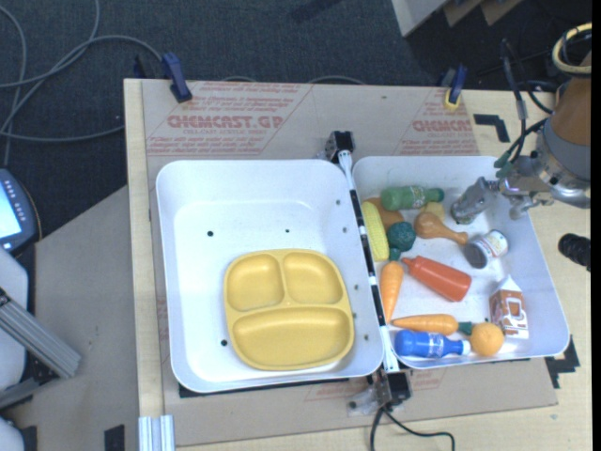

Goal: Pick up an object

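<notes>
1. Where the gripper [474, 201] hangs over the far part of the right bin [549, 299], its fingers read as spread apart with nothing between them, though they are small and grey against the white floor.
2. Nearest candidates: a tan wooden piece [439, 225] just left of the fingers, a small grey-capped can [486, 246] just near of them, a green bottle [410, 196] further left by the far wall.
3. Remaining toys crowd the bin's left and near sides: yellow corn [375, 230], orange-red bottle [438, 277], two carrots [390, 287] [425, 324], blue bottle [429, 346], an orange [486, 338], a brown carton [508, 312].
4. Handling, as a guess: all look light, stiff plastic or wood; rounded and smooth, so liable to roll or squirt out. Taking the tan piece across its narrow neck seems safest.
5. Room: open white floor lies on the bin's right side; the far wall is close behind the fingers.
6. Left bin [178, 252] holds a yellow divided tray [286, 308], well apart.
</notes>
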Motion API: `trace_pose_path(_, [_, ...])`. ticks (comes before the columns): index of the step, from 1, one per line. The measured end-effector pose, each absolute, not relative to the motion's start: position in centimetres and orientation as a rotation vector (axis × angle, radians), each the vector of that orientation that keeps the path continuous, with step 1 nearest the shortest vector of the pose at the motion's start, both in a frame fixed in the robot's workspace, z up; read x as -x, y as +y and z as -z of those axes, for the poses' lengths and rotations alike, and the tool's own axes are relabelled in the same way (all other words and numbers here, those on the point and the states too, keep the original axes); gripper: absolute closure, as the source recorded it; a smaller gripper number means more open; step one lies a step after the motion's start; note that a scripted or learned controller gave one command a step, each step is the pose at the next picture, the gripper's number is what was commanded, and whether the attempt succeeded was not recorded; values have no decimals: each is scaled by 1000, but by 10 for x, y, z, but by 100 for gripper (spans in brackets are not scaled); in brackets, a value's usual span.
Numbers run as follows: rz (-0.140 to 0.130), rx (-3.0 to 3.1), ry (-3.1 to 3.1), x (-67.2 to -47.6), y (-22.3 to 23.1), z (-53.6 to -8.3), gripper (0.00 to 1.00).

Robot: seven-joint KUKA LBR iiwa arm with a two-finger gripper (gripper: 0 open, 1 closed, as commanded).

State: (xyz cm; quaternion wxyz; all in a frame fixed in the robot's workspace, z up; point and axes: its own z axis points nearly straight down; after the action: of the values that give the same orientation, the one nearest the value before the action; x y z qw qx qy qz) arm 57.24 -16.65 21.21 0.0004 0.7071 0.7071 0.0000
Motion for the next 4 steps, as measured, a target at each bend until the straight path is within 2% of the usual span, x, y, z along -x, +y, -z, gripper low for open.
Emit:
trace_pose_path(1, [0, -2212, 2227, -606, -103, -92, 0])
trace_pose_path(2, [-8, -2212, 2215, -607, -107, -112, 100])
trace_pose_path(3, [-7, -2214, 2216, -607, -107, -111, 0])
trace_pose_path(4, [10, -2226, 2224, -650, -98, -83, 0])
